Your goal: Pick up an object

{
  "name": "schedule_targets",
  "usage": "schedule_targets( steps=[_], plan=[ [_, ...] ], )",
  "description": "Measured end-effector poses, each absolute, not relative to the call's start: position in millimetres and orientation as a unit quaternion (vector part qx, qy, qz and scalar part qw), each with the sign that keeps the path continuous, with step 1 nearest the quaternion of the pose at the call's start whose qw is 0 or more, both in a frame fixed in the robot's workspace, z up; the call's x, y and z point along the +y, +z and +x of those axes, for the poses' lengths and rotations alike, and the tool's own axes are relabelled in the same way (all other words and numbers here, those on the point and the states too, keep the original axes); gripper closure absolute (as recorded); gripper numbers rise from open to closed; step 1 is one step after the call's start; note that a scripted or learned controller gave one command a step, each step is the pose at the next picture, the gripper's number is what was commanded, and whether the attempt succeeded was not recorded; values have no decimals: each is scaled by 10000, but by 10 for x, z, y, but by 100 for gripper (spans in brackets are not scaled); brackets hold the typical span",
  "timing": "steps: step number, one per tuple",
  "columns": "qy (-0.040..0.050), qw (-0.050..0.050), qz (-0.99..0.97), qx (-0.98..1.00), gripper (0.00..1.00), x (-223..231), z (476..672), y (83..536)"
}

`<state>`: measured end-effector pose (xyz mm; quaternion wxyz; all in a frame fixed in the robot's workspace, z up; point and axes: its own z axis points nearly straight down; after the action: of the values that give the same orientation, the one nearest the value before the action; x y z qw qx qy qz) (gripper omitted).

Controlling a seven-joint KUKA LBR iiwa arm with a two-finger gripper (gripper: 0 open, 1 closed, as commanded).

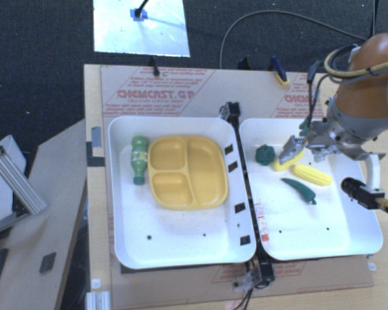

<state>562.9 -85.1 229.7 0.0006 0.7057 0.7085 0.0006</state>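
Item one, farthest left of the fingers: a green bottle [139, 159] lying along the left edge of a yellow divided tray [186, 172], both in the left bin [126, 237], well apart from the gripper. Item two, across the divider in the right bin [323, 237]: a dark green broccoli-like piece [265, 154], just left of the fingers and apart from them. Item three: the gripper [291, 152] itself, lowered at the upper middle of the right bin, its fingers [288, 152] pointing down over the near end of a yellow banana-like piece [286, 163]; we read them as set either side of that piece or resting on it, but at this slant we cannot tell whether they are parted or closed, nor whether anything is clamped between them. Item four, just right of and below the fingers: a yellow corn cob [313, 174]. Item five, below the cob: a green chili pepper [300, 190], near but untouched. Status, in our judgement: the approach is made and a target seemingly chosen; every object lies on its bin floor, nothing is raised, so the closing, the grasp and the lift all remain to be done.
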Motion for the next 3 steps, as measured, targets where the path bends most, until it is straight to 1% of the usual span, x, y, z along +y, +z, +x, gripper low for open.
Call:
schedule_targets(
  steps=[1,2,3],
  plan=[
    [-12,-17,7066,7076,0,-845,5587,1674],
    [-13,-19,7068,7074,0,-829,5515,1064],
    [-3,-8,7069,7073,0,-827,5517,834]
  ],
)
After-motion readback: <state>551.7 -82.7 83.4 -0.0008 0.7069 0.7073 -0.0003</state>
